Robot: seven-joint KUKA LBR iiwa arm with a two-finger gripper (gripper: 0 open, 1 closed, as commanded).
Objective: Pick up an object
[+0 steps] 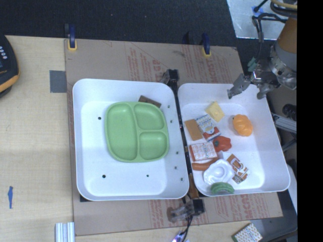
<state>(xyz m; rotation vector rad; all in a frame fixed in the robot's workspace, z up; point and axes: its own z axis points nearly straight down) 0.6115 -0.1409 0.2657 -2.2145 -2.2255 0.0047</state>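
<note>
Gripper (248,88): fingers apart, empty, far right bin (267,150) | orange (242,125): probably light, stiff, smooth; grasp across middle.

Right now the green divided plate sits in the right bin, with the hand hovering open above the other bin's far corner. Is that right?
Not quite. The camera view shows the green divided plate in the left bin, not the right one. The rest holds: the hand hovers open above the far corner of the other bin.

Green divided plate (137,131) in left bin (86,135); perhaps a brown card (150,101) behind it.
</note>
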